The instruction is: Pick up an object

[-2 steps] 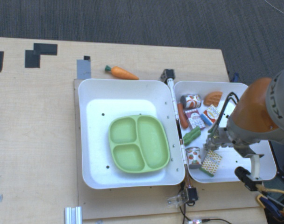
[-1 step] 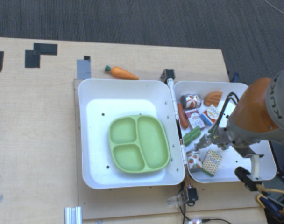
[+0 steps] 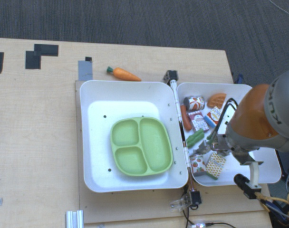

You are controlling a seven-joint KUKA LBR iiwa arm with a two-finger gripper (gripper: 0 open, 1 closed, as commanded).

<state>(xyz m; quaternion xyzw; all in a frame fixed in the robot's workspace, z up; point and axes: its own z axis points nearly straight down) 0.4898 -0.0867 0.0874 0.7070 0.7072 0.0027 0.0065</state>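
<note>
Objects for picking, small mixed food packets and toy foods [image 3: 200,122], lie heaped along the left wall of the right white plastic bin [image 3: 273,171]. The left white bin [image 3: 94,127] carries a green three-compartment plastic tray [image 3: 141,146]. The gripper [image 3: 207,148] hangs over the heap; its state cannot be determined. An orange toy carrot [image 3: 124,74] lies beyond the left bin's far edge.

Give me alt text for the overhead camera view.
A grey arm's gripper reaches into the right bin among small cluttered toy foods. The left bin holds a green divided plate, and a toy carrot lies on the bench behind it.
</note>
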